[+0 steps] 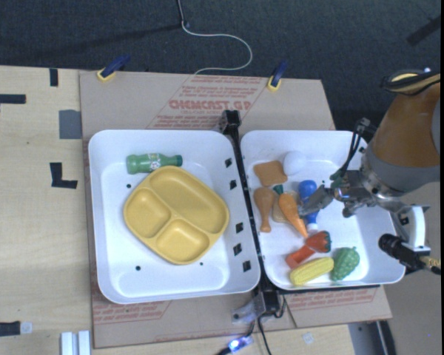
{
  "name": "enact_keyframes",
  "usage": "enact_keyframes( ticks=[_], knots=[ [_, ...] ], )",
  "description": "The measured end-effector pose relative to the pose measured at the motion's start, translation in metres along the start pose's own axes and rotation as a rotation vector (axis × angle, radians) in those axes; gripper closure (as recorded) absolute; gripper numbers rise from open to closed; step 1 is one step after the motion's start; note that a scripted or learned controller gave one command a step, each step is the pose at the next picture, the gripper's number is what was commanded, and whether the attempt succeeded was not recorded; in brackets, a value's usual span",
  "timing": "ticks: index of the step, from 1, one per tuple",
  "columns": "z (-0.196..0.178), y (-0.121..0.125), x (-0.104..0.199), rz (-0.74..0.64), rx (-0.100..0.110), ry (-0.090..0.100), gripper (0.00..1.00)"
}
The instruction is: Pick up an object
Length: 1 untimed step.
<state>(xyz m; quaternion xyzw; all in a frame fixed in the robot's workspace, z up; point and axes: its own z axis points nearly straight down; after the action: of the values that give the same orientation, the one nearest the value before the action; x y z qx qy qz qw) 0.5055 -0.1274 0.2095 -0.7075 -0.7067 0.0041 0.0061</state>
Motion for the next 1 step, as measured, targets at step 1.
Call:
enact_keyframes(
  ticks=[1],
  knots=[
    [-0.0043,0.0018,0.0000,-0.003,-0.009,-0.002,0.00]
  ],
)
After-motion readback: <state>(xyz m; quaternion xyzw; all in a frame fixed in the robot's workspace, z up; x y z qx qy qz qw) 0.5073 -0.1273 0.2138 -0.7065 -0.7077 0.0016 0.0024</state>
